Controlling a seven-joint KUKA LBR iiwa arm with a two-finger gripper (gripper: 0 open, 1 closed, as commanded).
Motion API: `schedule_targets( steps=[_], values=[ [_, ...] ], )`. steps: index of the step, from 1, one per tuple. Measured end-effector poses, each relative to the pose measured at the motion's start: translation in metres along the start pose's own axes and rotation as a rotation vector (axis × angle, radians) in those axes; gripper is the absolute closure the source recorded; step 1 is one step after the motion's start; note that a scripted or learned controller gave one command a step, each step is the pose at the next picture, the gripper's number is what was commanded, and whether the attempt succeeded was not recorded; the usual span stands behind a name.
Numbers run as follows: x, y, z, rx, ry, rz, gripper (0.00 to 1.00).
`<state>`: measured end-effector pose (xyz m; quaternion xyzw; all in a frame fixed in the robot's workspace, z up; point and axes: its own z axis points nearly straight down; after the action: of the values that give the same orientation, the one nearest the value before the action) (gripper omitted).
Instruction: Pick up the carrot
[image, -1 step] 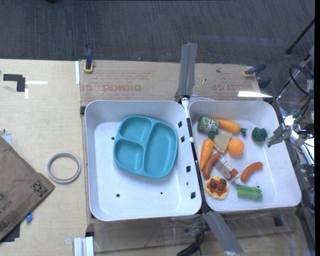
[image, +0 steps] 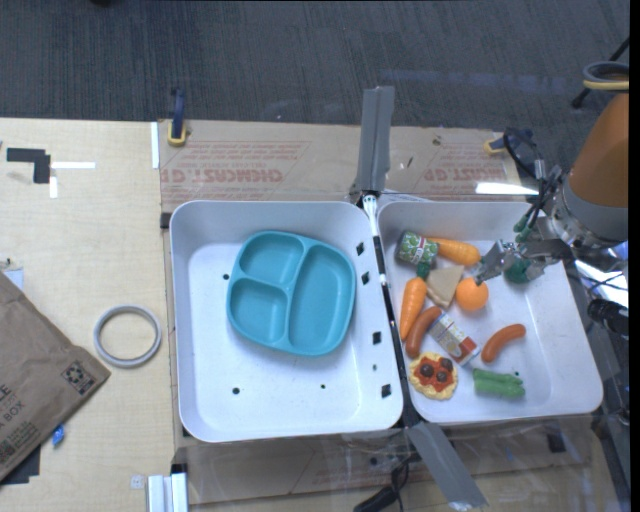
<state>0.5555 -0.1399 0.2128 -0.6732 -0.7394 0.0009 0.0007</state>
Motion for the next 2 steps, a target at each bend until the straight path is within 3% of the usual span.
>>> schedule_targets(
  steps=[1,2],
  values=[
    [0.02,0.003,-0.013,-0.001,0.0,0.064,0.0],
    [0.012,0.035,0.117,-0.002,-0.001,-0.022,0.0]
  ],
)
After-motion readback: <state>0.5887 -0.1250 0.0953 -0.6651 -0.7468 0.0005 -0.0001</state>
